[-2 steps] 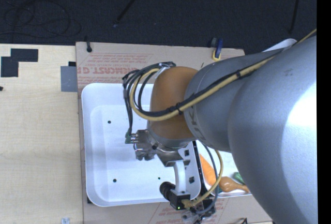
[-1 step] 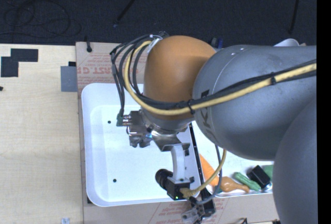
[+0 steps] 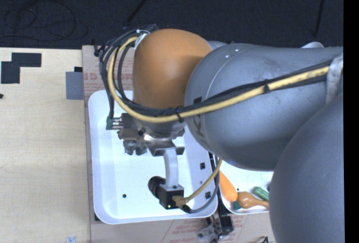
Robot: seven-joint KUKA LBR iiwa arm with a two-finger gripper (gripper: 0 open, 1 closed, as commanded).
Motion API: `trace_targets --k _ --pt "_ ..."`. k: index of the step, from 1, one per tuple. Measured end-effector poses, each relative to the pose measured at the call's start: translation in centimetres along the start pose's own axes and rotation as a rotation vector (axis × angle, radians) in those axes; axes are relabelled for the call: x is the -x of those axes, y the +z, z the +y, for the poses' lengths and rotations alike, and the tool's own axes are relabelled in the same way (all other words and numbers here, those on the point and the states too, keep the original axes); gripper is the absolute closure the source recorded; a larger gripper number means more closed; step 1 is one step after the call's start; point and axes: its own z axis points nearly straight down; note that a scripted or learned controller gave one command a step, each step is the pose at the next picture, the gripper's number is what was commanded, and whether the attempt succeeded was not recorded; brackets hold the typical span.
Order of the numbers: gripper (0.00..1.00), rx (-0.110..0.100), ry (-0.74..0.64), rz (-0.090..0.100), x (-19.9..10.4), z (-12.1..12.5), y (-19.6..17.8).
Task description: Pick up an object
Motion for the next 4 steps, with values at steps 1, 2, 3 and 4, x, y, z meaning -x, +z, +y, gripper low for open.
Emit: trace_targets --k 1,2,3,4 --pt "1.00 -0.006 0.002 -0.003 0.1 -1.7 3.8" --pt "1.00 0.003 0.004 -0.001 0.1 2.6 1.7" --pt "1.00 0.001 0.005 -0.002 0.2 4.8 1.9" --pt "0.00 -0.001 0.002 -0.002 0.1 4.7 1.9"
